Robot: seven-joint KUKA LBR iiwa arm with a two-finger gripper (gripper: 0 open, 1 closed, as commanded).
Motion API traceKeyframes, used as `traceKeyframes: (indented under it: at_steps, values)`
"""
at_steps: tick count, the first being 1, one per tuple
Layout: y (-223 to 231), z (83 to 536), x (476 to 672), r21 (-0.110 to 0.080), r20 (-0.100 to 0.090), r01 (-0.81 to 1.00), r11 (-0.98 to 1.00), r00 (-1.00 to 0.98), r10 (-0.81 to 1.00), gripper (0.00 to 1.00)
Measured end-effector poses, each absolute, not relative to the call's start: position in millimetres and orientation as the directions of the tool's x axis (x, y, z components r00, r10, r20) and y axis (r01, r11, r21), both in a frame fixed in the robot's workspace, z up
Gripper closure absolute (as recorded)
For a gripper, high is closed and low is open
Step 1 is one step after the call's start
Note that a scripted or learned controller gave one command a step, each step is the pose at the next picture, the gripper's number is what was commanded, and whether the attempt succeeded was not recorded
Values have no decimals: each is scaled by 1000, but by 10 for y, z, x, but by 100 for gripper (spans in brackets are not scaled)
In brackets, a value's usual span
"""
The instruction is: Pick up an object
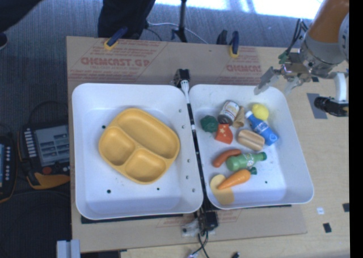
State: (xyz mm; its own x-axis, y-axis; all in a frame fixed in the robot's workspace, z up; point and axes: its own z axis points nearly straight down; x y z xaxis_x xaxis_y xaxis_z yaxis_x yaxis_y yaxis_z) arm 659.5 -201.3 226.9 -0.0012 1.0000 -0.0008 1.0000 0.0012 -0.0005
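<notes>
The gripper (276, 79) hovers empty, fingers spread wide, over the right bin's (299, 155) far corner, approach under way; the yellow lemon (260, 109) lies nearest, calling for a descent.

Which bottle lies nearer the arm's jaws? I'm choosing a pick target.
The blue plastic bottle with white cap, in the right bin's upper part; the green plastic bottle lies lower down, farther away.
</notes>
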Motion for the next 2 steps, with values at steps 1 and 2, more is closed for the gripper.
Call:
traceKeyframes:
  at_steps: [1,2]
  values:
    - [-2103,1089,6439,1,-1,1000,2,-2,1000,0]
    - [-2131,933,6714,-19,27,1000,7,-6,1000,0]
